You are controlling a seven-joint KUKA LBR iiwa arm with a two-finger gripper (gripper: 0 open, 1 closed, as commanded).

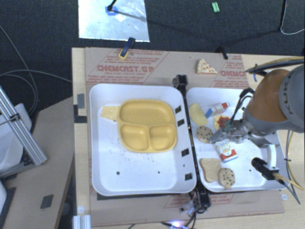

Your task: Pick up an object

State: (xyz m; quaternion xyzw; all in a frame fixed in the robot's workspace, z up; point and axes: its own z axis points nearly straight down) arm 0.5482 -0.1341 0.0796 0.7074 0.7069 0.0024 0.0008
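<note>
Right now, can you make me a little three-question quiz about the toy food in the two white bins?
1. True or false: the yellow plastic divided tray lies in the right white bin.
2. Which lies just outside the bins, on the brown cardboard sheet? A) a toy pizza slice B) a toy banana C) a toy spoon
3. Fill in: the two round chocolate-chip cookies lie in the ___ white bin.

Key:
1. False; it lies in the left white bin.
2. A, above the right bin's far edge.
3. Right; one cookie sits near the bin's left wall beside the metal gripper, the other near its front edge beside a tan toy bread slice.
</note>
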